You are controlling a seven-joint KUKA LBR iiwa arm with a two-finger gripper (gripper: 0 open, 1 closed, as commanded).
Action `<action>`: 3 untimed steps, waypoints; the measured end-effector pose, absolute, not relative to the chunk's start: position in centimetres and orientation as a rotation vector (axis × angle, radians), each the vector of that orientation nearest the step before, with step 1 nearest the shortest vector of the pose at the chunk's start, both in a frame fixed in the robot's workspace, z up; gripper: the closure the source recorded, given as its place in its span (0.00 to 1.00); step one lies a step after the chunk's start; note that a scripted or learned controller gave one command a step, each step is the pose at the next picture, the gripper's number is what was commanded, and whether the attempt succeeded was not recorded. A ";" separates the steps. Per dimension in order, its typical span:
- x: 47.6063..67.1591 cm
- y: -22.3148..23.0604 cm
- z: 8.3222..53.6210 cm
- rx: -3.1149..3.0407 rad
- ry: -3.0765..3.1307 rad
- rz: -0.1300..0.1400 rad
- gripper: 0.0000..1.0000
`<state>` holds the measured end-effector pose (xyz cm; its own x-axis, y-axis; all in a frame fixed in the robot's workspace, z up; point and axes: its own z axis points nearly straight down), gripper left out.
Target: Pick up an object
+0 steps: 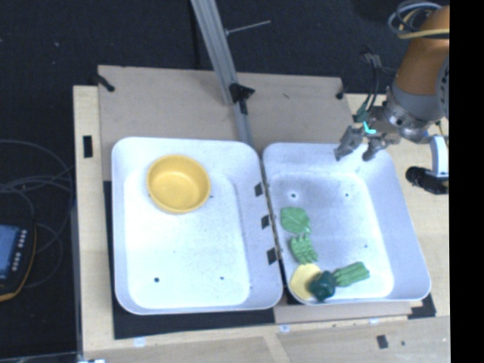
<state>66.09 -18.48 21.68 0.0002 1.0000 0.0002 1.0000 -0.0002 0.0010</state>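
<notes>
My gripper (pixel 357 152) hangs above the far right corner of the right bin (pixel 378 195), its two fingers spread open with nothing between them. Well in front of it, along the bin's left side, lie a green leafy piece (pixel 295 219) and a second green ridged piece (pixel 302 246). At the bin's near edge a yellow object (pixel 302 280) touches a dark teal object (pixel 324 286), and a green oblong piece (pixel 350 274) lies just right of them. A yellow bowl (pixel 178 183) sits in the left bin (pixel 181 271) at its far left.
A grey metal post (pixel 218 44) slants down from the top to the gap between the bins. The arm's orange band (pixel 422 55) is at the right edge. A dark device (pixel 13 255) lies off the bench at the left.
</notes>
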 end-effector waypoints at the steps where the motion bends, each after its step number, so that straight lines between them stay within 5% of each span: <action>1: 66.1 -18.5 21.7 2.221 2.221 0.001 0.00; 3: 65.5 -18.3 12.0 2.224 2.222 -0.004 0.00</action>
